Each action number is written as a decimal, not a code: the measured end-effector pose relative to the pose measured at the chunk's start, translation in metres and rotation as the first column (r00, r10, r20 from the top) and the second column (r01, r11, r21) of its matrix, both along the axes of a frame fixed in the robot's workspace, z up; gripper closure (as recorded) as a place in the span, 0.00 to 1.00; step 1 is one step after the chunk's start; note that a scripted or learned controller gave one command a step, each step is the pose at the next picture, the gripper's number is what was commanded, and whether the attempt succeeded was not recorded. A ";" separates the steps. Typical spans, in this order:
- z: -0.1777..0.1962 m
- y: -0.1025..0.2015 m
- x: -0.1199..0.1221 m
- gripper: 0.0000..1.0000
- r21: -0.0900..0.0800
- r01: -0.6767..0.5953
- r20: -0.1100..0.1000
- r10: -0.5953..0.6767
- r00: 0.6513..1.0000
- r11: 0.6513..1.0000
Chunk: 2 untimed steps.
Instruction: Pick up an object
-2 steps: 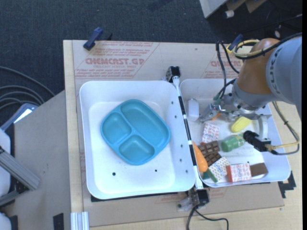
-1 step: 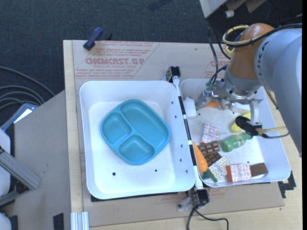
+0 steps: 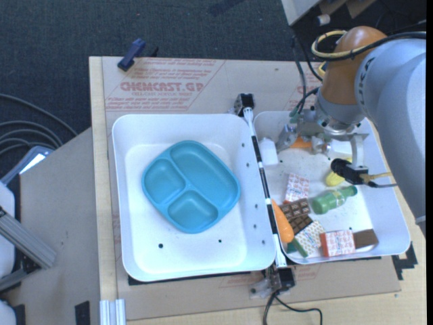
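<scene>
the gripper [image 3: 310,139] hangs low in the right bin [image 3: 392,235], toward its 11 o'clock corner, and whether it is released or clenched cannot be told from this view. just at its 9 o'clock side lies a small orange piece [image 3: 302,141], bright and stubby, partly hidden under the wrist; whether the two touch is unclear. a white lump [image 3: 268,152] sits further toward 9 o'clock, against the bin wall. the other things lie toward 6 o'clock: a yellow lump [image 3: 334,179], a green bottle [image 3: 333,200] on its side, a red-dotted packet [image 3: 296,185], a brown chocolate bar [image 3: 298,212], a carrot [image 3: 285,224] along the 9 o'clock wall, a green-speckled packet [image 3: 308,238], an orange box [image 3: 336,243] and a brown block [image 3: 366,237]. the left bin [image 3: 135,235] holds a blue divided plate [image 3: 191,185] at its middle.
</scene>
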<state>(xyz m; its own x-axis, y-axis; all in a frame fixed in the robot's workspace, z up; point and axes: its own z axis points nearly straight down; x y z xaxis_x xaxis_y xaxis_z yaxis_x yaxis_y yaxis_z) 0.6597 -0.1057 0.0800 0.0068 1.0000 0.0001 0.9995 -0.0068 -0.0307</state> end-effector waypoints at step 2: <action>0.005 -0.027 -0.055 0.00 0.000 -0.006 0.028 0.006 1.000 1.000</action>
